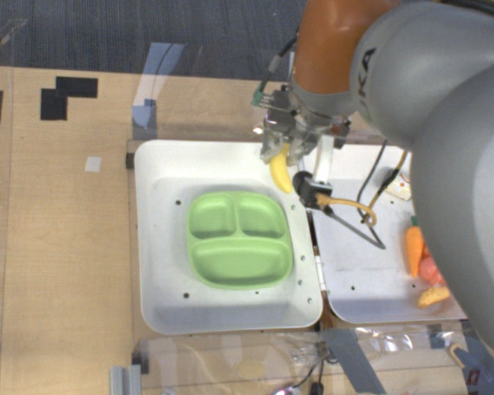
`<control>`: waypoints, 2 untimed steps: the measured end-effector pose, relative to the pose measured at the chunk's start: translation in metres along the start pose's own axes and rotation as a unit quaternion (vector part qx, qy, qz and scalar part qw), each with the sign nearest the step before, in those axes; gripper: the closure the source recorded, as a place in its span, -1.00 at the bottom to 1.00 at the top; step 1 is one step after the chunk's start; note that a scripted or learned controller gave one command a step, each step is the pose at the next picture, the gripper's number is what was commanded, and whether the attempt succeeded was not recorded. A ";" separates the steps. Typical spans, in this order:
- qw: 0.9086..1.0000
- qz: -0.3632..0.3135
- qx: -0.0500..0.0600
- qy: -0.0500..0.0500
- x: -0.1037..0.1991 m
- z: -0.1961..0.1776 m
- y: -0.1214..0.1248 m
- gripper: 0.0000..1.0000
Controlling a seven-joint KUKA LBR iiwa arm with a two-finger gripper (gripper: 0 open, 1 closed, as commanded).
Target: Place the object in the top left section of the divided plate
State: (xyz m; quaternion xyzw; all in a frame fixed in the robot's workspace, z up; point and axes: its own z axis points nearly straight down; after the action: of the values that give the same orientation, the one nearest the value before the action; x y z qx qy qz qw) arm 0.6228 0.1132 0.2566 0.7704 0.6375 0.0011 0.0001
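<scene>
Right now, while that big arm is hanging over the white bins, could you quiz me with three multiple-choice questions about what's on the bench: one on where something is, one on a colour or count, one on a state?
1. Where does the divided plate lie?
A. In the left bin
B. In the right bin
C. On the bare wood

2. How many sections does the plate have?
A. Two
B. Three
C. Five

3. What is the state of the yellow banana?
A. Lying in the plate's top left section
B. Held up between the fingers of the gripper
C. Lying beside the orange carrot

Answers:
1. A, the green plate sits inside the left bin.
2. B, two small sections above one long one.
3. B, the banana hangs from the gripper over the bin's upper right corner, beyond the plate's rim.
</scene>
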 end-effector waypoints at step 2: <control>0.963 0.268 0.000 0.000 0.119 -0.002 -0.032 1.00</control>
State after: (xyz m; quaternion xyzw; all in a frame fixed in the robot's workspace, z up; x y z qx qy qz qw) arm 0.6135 0.2360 0.2586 0.9131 0.4077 0.0012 -0.0005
